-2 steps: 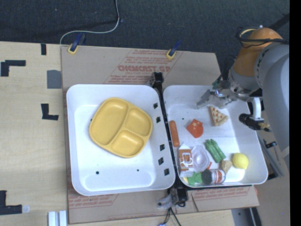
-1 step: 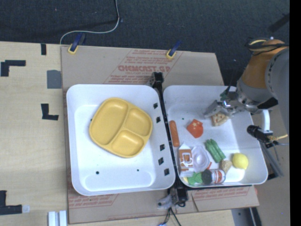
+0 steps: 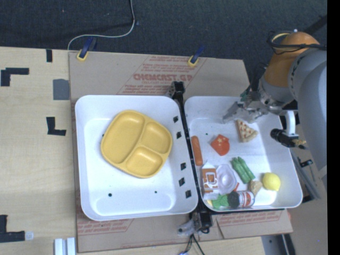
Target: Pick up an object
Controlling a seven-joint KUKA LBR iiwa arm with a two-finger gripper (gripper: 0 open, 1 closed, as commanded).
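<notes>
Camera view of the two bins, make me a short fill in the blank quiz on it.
1. The yellow plate lies in the ____ bin.
2. The gripper hovers above the ____ slice.
3. The lemon lies in the right bin's near ____ corner.

Missing words: left; pizza; right
</notes>
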